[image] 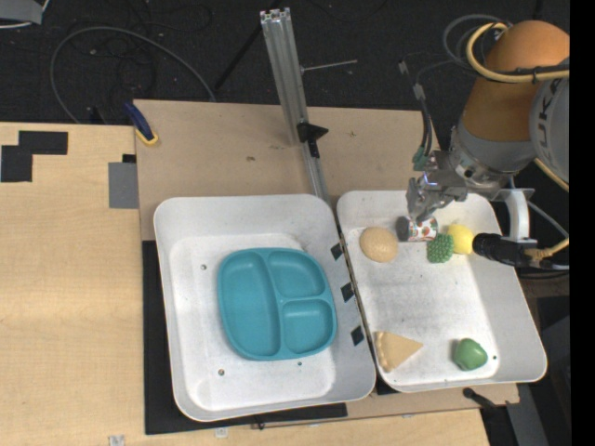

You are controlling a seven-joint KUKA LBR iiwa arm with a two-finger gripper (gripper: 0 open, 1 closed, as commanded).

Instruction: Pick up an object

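The desk (pixel 65 277) is pale, matt wood-grain board, and the upright post (pixel 284 72) at upper centre is bare, dull-silver ridged metal. The left bin (pixel 186 221) and the right bin (pixel 418 286) look like matt white plastic, the right one's floor speckled with fine dark flecks, while the teal tray (pixel 276 302) is smooth plastic with a soft sheen. At right, the orange band (pixel 521 63) is glossy, the gripper (pixel 420 226) bright metal, the beige lump (pixel 378 244) and tan wedge (pixel 397 348) matt, and the green piece (pixel 470 353) smooth and slightly shiny.

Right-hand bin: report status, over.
Gripper low at right-hand bin far end. Beige roll beside it, lying free. Spiky green piece crowds the other side.
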